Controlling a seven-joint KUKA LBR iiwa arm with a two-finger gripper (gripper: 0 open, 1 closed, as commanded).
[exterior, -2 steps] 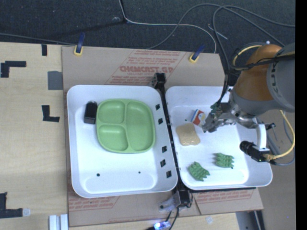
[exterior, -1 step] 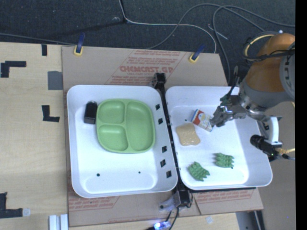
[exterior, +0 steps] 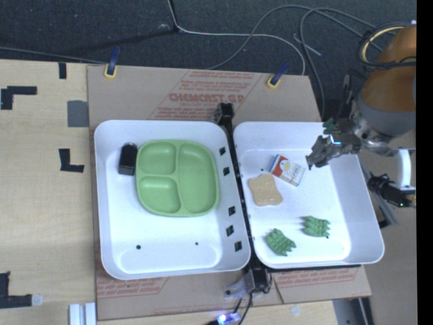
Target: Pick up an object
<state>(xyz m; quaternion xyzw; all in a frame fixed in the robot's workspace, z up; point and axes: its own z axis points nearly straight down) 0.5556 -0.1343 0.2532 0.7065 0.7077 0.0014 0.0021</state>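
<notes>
The right bin holds a small white, red and blue carton, a tan slice of bread and two green leafy toy pieces, one at the front and one further right. My gripper hangs over the upper right part of this bin, right of the carton and apart from it. Nothing shows between its dark fingers.
The left bin holds a green divided plate and a small black block beside it. A black divider runs between the bins. Cables lie on the dark surface behind the bench.
</notes>
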